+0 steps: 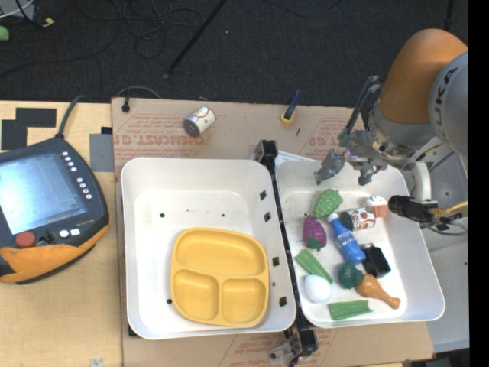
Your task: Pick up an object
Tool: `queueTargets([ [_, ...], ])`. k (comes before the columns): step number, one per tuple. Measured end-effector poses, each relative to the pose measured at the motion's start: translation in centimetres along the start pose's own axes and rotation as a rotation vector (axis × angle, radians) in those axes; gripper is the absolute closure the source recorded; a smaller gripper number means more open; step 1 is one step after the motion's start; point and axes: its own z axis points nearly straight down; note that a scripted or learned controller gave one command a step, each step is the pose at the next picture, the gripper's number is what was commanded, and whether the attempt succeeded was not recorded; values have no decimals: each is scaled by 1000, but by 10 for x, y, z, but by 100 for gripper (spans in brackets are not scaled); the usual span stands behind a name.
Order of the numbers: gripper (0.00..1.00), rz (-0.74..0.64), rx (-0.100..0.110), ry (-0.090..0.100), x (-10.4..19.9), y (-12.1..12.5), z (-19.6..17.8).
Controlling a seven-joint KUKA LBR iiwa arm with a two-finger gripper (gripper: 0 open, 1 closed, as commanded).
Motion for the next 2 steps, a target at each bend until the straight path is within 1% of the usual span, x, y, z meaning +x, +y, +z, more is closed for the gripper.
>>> queueTargets([
  [1, 0, -8, 6, 5, 117, -11, 30],
  [2, 100, 2, 4, 2, 110, -10, 18],
])
